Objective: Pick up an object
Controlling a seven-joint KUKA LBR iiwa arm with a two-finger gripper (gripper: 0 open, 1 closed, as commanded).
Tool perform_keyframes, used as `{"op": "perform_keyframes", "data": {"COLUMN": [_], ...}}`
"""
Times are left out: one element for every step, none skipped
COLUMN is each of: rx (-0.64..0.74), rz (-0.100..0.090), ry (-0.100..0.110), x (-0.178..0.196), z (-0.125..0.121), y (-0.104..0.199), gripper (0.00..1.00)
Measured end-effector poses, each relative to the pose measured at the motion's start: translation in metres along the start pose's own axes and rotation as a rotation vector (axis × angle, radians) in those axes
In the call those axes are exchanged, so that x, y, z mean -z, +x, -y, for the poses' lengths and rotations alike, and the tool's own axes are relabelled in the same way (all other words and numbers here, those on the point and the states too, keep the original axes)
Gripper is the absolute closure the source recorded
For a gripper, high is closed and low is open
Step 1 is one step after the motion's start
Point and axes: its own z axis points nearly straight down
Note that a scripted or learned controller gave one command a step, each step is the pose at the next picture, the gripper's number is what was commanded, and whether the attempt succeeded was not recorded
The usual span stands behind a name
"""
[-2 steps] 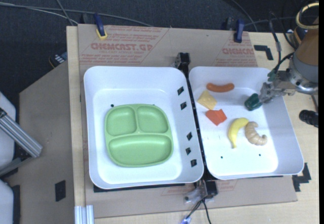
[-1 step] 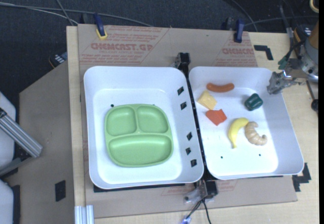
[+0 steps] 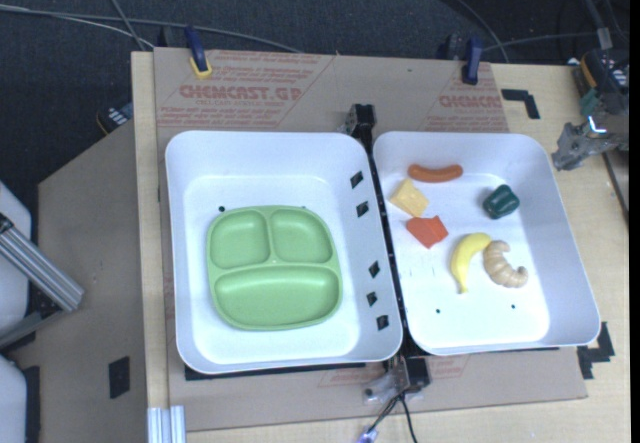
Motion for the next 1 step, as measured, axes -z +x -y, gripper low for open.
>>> {"op": "perform_keyframes", "data": {"rx": [0.0], "rz": [-0.002], "ry": [0.003], "x": [0.0103], "z": [-0.0009], "y": [0.0001], "gripper": [1.0]}}
